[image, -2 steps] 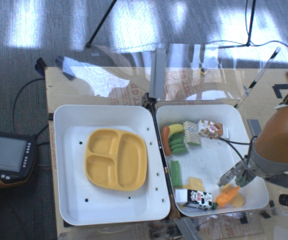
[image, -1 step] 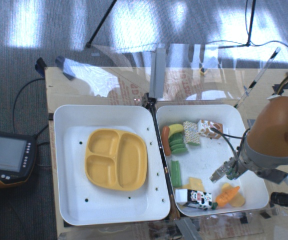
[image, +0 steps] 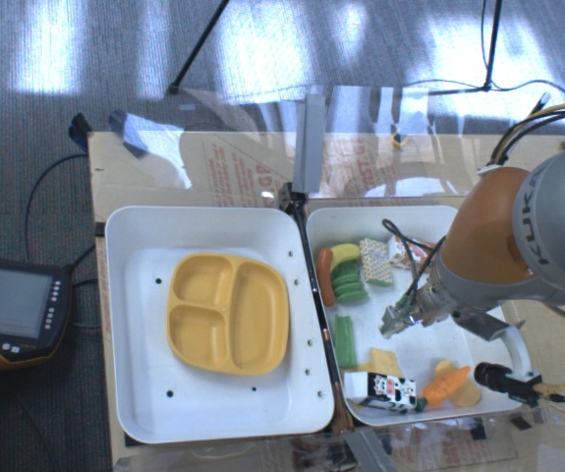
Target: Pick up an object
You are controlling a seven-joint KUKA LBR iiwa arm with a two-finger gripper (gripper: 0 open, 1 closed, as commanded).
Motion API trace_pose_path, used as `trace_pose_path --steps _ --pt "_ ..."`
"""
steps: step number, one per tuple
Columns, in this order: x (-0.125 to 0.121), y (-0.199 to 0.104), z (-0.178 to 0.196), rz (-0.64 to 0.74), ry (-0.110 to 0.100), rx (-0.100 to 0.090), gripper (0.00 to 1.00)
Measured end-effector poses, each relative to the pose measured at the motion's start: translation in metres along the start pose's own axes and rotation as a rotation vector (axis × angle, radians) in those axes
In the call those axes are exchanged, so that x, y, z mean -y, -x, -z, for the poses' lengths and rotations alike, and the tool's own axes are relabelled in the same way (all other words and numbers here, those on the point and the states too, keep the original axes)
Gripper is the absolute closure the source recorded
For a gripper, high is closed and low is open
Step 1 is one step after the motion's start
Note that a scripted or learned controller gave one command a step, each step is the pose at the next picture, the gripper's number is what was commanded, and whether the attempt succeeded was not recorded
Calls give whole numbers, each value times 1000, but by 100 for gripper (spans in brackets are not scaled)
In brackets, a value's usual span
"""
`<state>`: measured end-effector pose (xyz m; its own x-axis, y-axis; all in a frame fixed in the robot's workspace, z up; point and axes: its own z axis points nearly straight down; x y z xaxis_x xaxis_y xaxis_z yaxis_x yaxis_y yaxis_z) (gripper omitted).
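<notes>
Since no single object is set by the task, the nearest candidates are judged: a green pod-shaped piece (image: 345, 340) lying lengthwise at the left edge of the right bin (image: 429, 401), w/ a pale yellow wedge (image: 385, 362) just beside its near end. Both look like light, stiff plastic toy food, prob. smooth and a bit slippery. The pod would best be taken across its narrow width, at mid-length. The gripper (image: 400, 320) is seen low over the bin's middle, right of the pod; whether the fingers are apart or together cannot be told. Nearer lie a cow-print carton (image: 390, 389) and a carrot (image: 446, 385); farther, a green-red-yellow cluster (image: 343, 273). A yellow divided tray (image: 228, 313) sits in the left bin (image: 135, 382).
</notes>
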<state>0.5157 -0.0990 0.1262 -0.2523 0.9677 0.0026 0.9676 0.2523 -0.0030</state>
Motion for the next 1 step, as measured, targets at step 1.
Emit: trace_pose_path --steps 1 --pt "31 -19 8 -295 -3 -1 100"
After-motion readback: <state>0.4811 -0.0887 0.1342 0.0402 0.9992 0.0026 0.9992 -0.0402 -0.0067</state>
